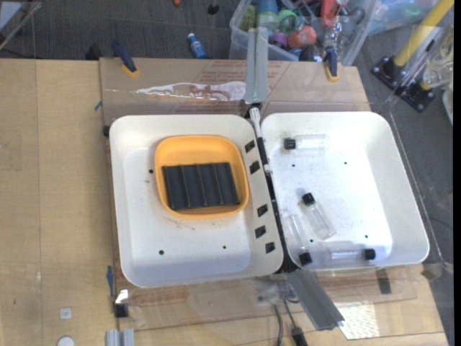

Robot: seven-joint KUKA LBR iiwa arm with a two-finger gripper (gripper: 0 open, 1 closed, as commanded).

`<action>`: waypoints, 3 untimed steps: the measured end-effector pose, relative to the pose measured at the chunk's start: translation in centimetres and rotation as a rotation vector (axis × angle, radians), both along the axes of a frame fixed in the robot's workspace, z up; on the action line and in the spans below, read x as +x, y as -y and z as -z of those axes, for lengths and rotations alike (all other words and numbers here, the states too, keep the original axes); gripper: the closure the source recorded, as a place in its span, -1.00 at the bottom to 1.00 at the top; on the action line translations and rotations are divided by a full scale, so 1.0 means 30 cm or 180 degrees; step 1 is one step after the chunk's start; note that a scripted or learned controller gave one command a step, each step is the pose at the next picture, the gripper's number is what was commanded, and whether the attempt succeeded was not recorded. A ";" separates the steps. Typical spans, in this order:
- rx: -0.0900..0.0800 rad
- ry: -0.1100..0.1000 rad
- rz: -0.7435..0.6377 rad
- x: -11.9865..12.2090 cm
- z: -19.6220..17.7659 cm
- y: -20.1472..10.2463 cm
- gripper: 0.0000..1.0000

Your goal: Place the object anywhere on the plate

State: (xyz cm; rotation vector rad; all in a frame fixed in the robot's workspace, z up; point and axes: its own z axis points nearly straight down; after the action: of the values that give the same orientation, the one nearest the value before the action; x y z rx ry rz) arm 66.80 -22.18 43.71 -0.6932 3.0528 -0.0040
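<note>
Pincer state is something you cannot tell from this moment, so I am not guessing if it is apart or together.

You are seeing the dark ridged block [200, 186] lying flat on the orange plate [198, 143]. It is covering the middle and near part of the plate, and its grooves are running from the far side toward the near side. The orange rim is showing all around it. The plate is sitting in the left bin [137, 251], more toward the far side and toward the divider.

Between the two bins, a row of small black clips [258, 186] is running along the shared edge.

In the right bin [403, 215], you are looking at four clear vials with black caps. One vial [306, 143] is lying near the far edge. A second [315, 215] is lying tilted around the middle. A third [346, 253] is resting along the near wall, and a fourth [295, 236] is lying close to the divider.

Both bins are standing on the wooden worktop [50, 193]. Beyond them, a clear box of colourful items [310, 13] is standing on the floor.
</note>
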 end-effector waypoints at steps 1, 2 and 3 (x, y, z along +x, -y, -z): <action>0.0001 0.0000 -0.0032 0.000 0.000 0.001 1.00; 0.0000 0.0000 -0.0083 0.000 0.000 0.001 1.00; -0.0003 0.0000 -0.0189 0.000 0.000 -0.001 1.00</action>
State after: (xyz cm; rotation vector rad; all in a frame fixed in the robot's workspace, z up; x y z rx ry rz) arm 66.81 -22.15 43.72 -0.7835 3.0311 -0.0047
